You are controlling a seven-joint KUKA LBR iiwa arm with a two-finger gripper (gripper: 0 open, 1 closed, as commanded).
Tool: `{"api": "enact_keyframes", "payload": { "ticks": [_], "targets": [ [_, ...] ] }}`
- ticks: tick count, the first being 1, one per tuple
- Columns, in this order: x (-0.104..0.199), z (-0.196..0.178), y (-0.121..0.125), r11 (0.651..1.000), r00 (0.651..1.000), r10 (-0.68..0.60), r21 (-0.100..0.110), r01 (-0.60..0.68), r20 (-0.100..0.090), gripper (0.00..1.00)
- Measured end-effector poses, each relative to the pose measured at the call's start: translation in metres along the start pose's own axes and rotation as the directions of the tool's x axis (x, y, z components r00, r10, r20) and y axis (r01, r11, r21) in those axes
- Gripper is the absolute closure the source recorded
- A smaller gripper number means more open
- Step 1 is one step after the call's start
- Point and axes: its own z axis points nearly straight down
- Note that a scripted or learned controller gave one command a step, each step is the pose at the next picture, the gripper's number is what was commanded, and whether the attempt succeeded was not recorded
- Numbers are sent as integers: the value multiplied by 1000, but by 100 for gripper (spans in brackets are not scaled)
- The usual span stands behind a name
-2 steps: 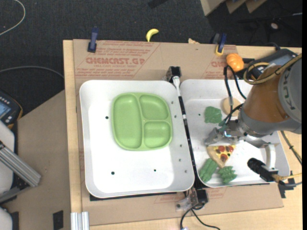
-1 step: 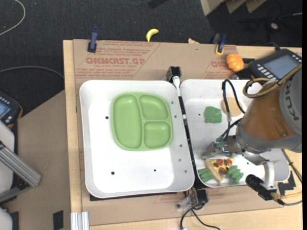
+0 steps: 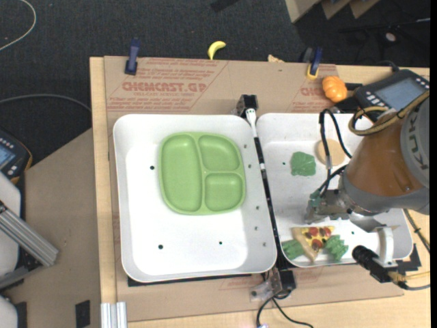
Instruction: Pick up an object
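Grey and orange, the arm [image 3: 382, 162] is seen reaching in from the right of the frame over the right bin [image 3: 273, 132], and its bulk hides much of that bin's right half. The gripper [image 3: 319, 207] is lowered just above a toy pizza slice [image 3: 313, 240]; whether it is open or closed cannot be told. Green toy pieces [image 3: 336, 249] are seen beside the slice at the lower edge, and another green piece [image 3: 302, 163] lies higher, well apart. In the left bin [image 3: 136, 238] a green divided plate [image 3: 202, 173] is held.
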Motion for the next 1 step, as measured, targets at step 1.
{"api": "enact_keyframes", "payload": {
  "ticks": [1],
  "targets": [
    [82, -132, 4, 1000, 1000, -13, -12, 13, -3, 100]
  ]
}}
